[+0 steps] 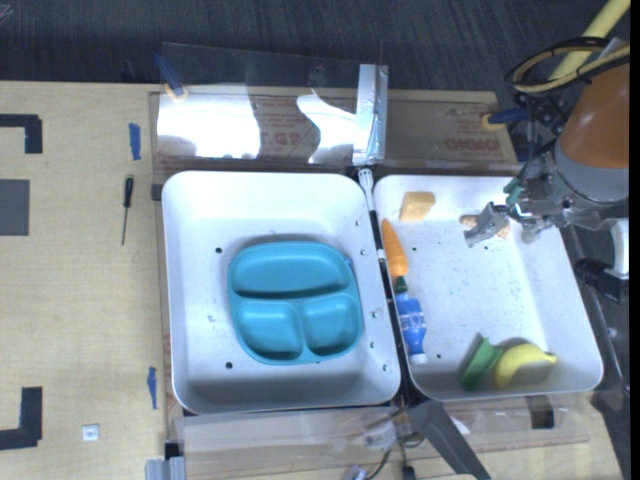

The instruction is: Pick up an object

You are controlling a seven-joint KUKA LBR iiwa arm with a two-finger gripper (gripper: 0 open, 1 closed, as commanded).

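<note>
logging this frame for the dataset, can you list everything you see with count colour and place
bins: 2, white, side by side on the bench
divided tray: 1, blue, middle of left bin
sponge block: 1, yellow, top left of right bin
marker: 1, orange, left wall of right bin
bottle: 1, blue and white, below the marker
banana toy: 1, yellow, bottom right of right bin
green piece: 1, green, touching the banana toy
screwdriver: 1, black, bench left of bins
arm: 1, grey and orange, right
gripper: 1, grey, over right bin's top
</note>
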